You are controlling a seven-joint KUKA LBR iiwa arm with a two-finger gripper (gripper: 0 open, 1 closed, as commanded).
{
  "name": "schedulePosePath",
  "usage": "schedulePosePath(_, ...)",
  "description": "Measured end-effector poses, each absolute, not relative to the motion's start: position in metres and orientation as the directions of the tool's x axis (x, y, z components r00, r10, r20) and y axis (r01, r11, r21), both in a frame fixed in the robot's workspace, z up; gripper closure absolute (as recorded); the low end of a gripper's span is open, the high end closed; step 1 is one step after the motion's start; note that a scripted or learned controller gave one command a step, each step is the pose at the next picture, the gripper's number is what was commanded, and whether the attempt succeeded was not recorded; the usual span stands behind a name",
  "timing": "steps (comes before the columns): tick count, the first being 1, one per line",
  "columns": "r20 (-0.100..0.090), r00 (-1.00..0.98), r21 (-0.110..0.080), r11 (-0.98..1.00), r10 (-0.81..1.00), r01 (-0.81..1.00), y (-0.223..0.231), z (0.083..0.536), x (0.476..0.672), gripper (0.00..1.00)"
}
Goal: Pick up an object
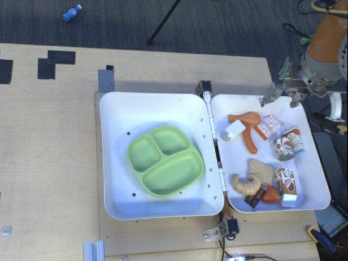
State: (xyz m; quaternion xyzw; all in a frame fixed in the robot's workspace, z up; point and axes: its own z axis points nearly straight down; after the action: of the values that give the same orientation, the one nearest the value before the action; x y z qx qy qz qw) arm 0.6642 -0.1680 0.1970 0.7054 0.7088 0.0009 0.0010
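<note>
The tabletop is the biggest thing here, and it carries two white bins side by side. The left bin has one green plate in its middle, split into three little parts for keeping food apart. The right bin holds all the small toys, so I think this is the bin to pick from. The arm comes in at the far right corner of the tabletop, and its claw hangs over the far edge of the right bin. The claw looks spread apart and nothing is between its fingers. Close below it, near the far side of that bin, lie one orange toy, one carrot, one white block and one red-and-white packet. By the right edge stands one can. At the near edge sit one tan bread piece, one curly pastry and one small box.
</note>
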Motion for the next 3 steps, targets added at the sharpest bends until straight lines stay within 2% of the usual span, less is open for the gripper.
schedulePosePath(1, -0.001, -0.006, 0.013, 0.006, 1.000, 1.000, -0.108, 0.090, 0.673, 0.00)
schedulePosePath(2, -0.005, -0.008, 0.022, 0.008, 1.000, 1.000, -0.110, 0.107, 0.676, 1.00)
schedulePosePath(3, 0.001, -0.007, 0.006, 0.007, 1.000, 1.000, -0.051, 0.187, 0.670, 1.00)
